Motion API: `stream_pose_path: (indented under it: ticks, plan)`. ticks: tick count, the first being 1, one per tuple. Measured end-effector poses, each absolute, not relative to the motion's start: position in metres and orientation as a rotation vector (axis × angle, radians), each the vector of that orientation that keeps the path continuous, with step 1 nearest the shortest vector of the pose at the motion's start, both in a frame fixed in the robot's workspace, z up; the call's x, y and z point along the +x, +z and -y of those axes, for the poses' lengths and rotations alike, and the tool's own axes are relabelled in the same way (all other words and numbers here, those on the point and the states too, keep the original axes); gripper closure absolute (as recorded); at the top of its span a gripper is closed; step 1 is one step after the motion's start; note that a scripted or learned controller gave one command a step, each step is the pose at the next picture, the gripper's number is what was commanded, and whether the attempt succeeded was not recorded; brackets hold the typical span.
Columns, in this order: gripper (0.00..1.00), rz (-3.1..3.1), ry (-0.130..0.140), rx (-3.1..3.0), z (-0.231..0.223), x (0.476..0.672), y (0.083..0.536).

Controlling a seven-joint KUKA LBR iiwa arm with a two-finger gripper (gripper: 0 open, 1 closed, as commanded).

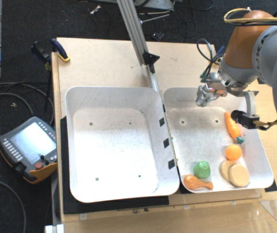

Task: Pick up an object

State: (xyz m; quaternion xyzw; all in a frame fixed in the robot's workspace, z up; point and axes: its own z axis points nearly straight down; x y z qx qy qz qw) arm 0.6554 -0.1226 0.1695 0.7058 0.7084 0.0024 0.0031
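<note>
Grey arm [267, 45] reaching from right, hand [205, 99] lowered

Bench [109, 62]: pale wood top. Two shallow white bins lie on it side by side, rims touching: left bin [70, 130], right bin [182, 92]. Black mat [63, 198] shows beneath the left bin. Clamp [56, 50] grips the far left corner. Aluminium post [133, 28] rises behind the bins' shared edge.

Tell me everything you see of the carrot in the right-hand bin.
The carrot is small, orange, smooth and plastic-looking, with a green bit at its end nearer the camera. It lies flat on the floor of the right-hand bin beside the right wall, pointing slightly aslant. The orange ball sits just past its green end; contact is unclear. The gripper hovers apart from it.
</note>
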Motion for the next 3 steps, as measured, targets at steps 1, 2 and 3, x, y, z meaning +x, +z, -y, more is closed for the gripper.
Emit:
stream_pose_path:
  ticks: [1,2,3]
  plan:
    - [1.0,-2.218,0.006,2.217,0.125,0.65,0.216]
    - [1.0,-2.22,0.007,2.212,0.128,0.654,0.28]
    - [1.0,-2.231,0.002,2.214,0.074,0.646,0.284]
